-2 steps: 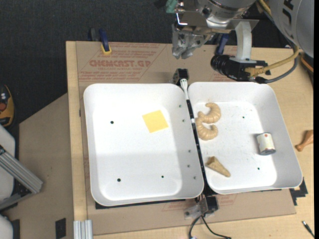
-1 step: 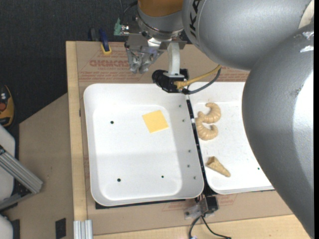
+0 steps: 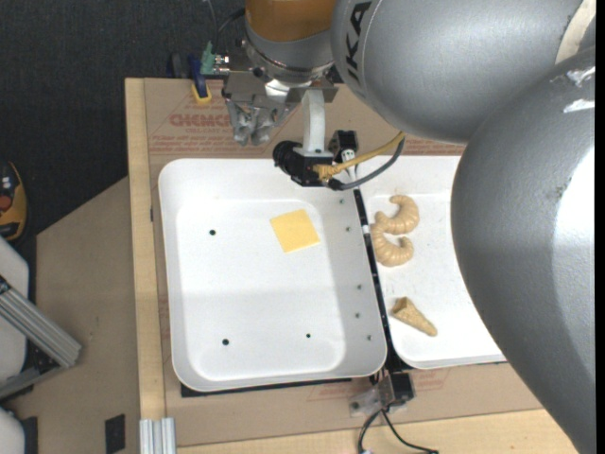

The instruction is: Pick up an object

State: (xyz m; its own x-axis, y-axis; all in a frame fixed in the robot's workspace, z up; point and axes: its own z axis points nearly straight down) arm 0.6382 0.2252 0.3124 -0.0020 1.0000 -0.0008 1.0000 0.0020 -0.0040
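Camera view, looking down on the brown worktop (image 3: 151, 253) with two shallow white plastic bins side by side. The grey arm with its orange band (image 3: 284, 8) sweeps in from the right and hangs over the far edge of the left bin (image 3: 189, 348). Its pincer (image 3: 253, 129) sits just beyond that bin's far rim, above the cardboard with red lettering; the metal tips look close together with nothing between them, though at this angle I cannot tell for sure how wide they stand. A black cable bundle (image 3: 307, 164) dangles beside it, over the far right corner of the left bin.

Down in the left bin, a flat yellow square piece, like a slice of cheese (image 3: 294, 230), lies on the floor toward the far right, well apart from the pincer. In the right bin (image 3: 444, 353), two curved tan croissant-shaped pieces (image 3: 395, 230) rest touching each other near the dividing rim. Nearer the front lies a small tan cone-shaped piece (image 3: 414, 317), apart from them. The arm's big grey body covers the rest of the right bin.
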